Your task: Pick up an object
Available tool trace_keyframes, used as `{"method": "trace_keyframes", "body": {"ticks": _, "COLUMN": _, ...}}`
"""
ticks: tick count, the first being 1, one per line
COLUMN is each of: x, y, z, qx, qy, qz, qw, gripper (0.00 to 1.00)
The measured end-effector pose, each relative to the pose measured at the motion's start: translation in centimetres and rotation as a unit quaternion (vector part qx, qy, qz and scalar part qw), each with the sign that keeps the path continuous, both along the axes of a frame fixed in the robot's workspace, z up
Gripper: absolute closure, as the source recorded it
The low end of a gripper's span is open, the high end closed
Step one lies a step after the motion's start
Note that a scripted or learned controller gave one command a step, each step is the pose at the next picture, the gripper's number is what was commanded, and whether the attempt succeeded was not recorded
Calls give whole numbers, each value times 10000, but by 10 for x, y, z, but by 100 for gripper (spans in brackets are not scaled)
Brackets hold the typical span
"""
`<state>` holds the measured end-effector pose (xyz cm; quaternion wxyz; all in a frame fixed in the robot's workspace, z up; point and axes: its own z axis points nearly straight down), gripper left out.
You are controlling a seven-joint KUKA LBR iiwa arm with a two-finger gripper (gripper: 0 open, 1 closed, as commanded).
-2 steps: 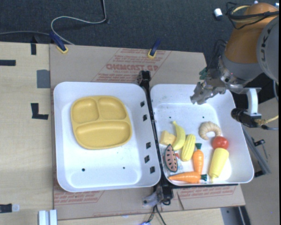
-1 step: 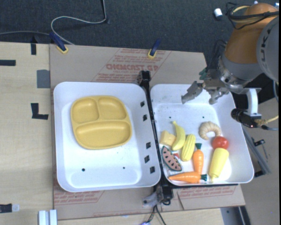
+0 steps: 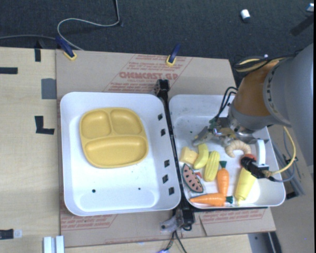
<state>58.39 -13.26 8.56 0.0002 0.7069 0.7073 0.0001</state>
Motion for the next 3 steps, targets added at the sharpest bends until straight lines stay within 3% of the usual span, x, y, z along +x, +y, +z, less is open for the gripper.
{"method": "trace_keyframes", "body": {"ticks": 1, "x": -57, "y": 31, "z": 0, "qx": -4, "qy": -15, "qz": -2, "qw": 10000, "gripper": 0}}
{"method": "trace_keyframes", "body": {"ticks": 2, "x": -56, "y": 31, "z": 10, "qx": -6, "qy": -27, "qz": -3, "qw": 10000, "gripper": 100}}
{"method": "trace_keyframes", "body": {"ticks": 3, "x": -53, "y": 95, "z": 118, "qx": 3, "qy": 2, "qz": 9, "qw": 10000, "gripper": 100}}
